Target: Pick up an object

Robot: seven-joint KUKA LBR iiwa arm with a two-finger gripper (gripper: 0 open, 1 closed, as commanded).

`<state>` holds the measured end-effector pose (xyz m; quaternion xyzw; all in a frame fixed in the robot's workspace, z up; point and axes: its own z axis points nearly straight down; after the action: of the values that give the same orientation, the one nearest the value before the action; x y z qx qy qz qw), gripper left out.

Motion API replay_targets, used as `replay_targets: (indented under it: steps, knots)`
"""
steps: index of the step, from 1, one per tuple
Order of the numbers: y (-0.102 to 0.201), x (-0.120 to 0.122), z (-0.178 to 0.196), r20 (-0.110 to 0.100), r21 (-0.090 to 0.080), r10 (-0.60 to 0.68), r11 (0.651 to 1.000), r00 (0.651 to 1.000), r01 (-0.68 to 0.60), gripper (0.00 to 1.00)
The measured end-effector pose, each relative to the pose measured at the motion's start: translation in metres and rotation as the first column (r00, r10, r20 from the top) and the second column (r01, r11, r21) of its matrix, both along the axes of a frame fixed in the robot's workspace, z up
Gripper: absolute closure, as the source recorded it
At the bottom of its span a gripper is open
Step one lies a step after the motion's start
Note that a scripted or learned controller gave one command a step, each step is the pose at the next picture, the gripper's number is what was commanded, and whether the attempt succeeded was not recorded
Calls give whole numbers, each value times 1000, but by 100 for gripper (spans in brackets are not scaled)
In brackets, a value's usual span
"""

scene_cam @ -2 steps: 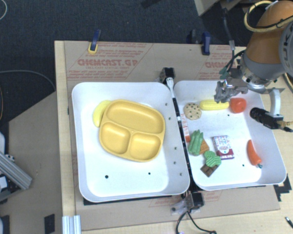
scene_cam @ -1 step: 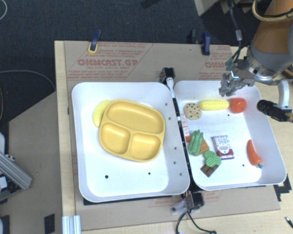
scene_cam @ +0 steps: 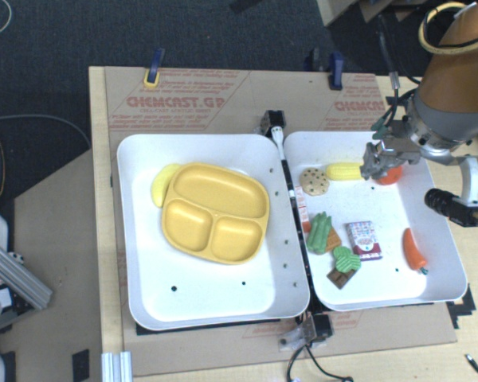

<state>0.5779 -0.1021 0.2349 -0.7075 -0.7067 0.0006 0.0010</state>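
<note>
A: Which object is the likely target, and where does it lie?

B: A red-orange piece (scene_cam: 389,175) at the back of the right bin (scene_cam: 442,281), just beside the yellow corn cob (scene_cam: 343,171) and directly under the gripper (scene_cam: 376,161).

A: State of the gripper?

B: Cannot be told; the wrist hides it from above.

A: Principal risks?

B: The piece is half covered, so a grasp may land off-centre and let it slip out. The corn cob and cookie (scene_cam: 314,181) sit near enough to be nudged. The bin wall is also near and could obstruct the descent.
</note>
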Motion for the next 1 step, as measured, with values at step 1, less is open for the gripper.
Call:
replay_targets:
  steps: [1]
  knots:
    - [22,-55,0,-2,1,1,1000,1000,-1,100]
